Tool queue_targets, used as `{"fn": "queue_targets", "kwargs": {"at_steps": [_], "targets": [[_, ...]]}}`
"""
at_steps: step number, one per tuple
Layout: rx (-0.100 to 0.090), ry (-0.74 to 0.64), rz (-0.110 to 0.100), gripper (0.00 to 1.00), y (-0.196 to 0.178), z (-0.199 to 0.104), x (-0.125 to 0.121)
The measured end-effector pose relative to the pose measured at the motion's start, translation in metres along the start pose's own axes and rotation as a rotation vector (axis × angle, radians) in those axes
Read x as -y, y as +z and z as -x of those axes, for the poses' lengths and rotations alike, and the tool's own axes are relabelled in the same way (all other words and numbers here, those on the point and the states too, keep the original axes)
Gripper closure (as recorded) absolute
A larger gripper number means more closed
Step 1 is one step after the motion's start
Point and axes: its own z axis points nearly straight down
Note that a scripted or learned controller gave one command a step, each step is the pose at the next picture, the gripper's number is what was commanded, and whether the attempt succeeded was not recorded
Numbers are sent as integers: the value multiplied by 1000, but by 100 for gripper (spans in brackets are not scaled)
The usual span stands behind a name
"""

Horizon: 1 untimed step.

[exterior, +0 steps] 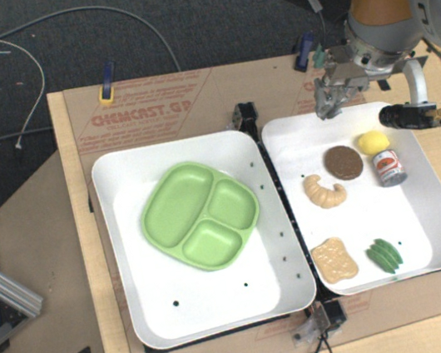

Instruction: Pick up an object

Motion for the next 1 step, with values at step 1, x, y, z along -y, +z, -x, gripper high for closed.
{"fn": "queue_targets", "kwargs": {"at_steps": [1], "targets": [[1, 1, 0, 100, 15, -52, -2]]}}
